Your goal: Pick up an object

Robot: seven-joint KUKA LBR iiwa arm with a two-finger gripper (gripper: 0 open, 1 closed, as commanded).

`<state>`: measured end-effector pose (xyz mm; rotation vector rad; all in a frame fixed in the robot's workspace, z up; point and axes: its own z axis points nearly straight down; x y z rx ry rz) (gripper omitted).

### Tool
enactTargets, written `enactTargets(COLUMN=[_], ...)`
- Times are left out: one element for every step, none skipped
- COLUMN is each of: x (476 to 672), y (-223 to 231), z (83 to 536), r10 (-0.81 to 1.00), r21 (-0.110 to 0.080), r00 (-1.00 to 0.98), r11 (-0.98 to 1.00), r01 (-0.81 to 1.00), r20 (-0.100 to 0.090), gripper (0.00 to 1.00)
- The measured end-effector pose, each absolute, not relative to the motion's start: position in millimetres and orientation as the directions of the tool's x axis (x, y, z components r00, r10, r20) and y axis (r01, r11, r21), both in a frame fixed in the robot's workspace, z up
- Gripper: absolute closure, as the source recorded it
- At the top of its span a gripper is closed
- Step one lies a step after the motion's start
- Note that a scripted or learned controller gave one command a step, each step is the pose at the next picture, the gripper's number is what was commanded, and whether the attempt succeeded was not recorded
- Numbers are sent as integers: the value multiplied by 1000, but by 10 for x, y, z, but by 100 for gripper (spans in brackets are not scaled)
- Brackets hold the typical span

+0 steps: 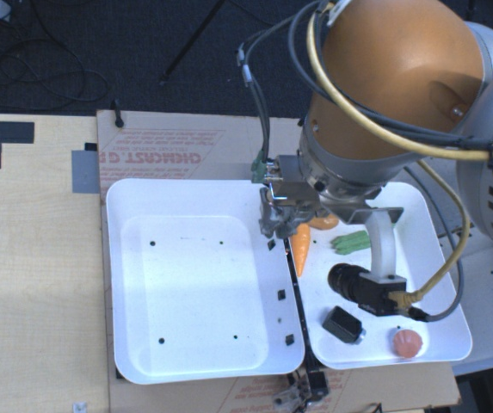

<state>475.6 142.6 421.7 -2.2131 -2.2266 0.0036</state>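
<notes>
My gripper hangs over the inner left edge of the right bin, under the arm's big orange band. An orange carrot-shaped toy lies just below and to the right of it, pointing toward the front, its upper end hidden under the wrist. Whether the gripper touches the carrot cannot be told. A green piece lies to the right of the carrot. A small black block and a pinkish-red ball rest near the bin's front.
The left bin sits beside the right one, sharing a dark divider. A black cylinder on a white bracket with a cable hangs from the arm over the right bin. Cardboard lies under both bins.
</notes>
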Motion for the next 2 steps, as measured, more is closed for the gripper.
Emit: enactTargets(x=[4753,4750], y=[2234,2208], z=[4356,4445], r10=[1000,1000], r21=[-2,-7], r00=[-8,-9], r11=[8,9], r01=[1000,1000], r20=[0,-4], gripper=[100,100])
